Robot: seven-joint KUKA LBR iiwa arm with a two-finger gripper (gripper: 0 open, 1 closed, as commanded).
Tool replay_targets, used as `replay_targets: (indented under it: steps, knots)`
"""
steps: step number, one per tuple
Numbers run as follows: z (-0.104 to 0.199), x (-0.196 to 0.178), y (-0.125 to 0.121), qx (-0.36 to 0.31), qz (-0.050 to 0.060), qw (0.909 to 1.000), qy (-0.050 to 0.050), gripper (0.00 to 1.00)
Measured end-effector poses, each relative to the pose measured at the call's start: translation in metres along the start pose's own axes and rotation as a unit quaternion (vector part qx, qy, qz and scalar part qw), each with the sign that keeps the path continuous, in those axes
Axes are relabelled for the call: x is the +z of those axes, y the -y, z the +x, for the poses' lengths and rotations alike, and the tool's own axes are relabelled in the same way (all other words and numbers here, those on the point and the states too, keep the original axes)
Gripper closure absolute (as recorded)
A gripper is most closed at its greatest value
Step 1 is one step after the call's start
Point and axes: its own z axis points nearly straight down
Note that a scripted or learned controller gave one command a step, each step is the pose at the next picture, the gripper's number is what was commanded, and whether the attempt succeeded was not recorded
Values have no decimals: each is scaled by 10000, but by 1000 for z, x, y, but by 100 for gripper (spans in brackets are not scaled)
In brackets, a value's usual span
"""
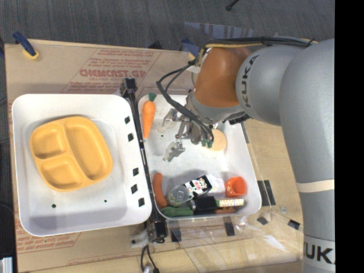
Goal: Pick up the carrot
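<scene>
The carrot (148, 117), orange with a green top, lies lengthwise along the left wall of the right bin (250, 169), near its far corner. My gripper (173, 135) hangs over the middle of that bin, to the right of the carrot and a little nearer the camera. It is apart from the carrot. Its metal fingers (173, 151) stand open with nothing between them. The grey arm and its orange band (219, 78) reach in from the right and cover the bin's far right part.
A yellow divided plate (69, 151) sits in the left bin (23, 209). Along the right bin's near side lie a red sausage-like piece (158, 189), a green item (176, 211), a round tin (181, 194), an orange cup (235, 186). A cream disc (218, 142) lies by the wrist.
</scene>
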Motion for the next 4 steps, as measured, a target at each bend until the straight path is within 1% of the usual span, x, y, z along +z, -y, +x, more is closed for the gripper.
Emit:
replay_targets:
  steps: [1, 2, 3, 4]
  knots:
    - [-46, 13, 23, 882, 26, 9960, 102, 0]
    - [-39, 13, 11, -11, 31, 10000, 79, 0]
    - [-49, 11, 34, -1383, 54, 9903, 116, 0]
    - [-51, -2, 32, -1402, 60, 9900, 152, 100]
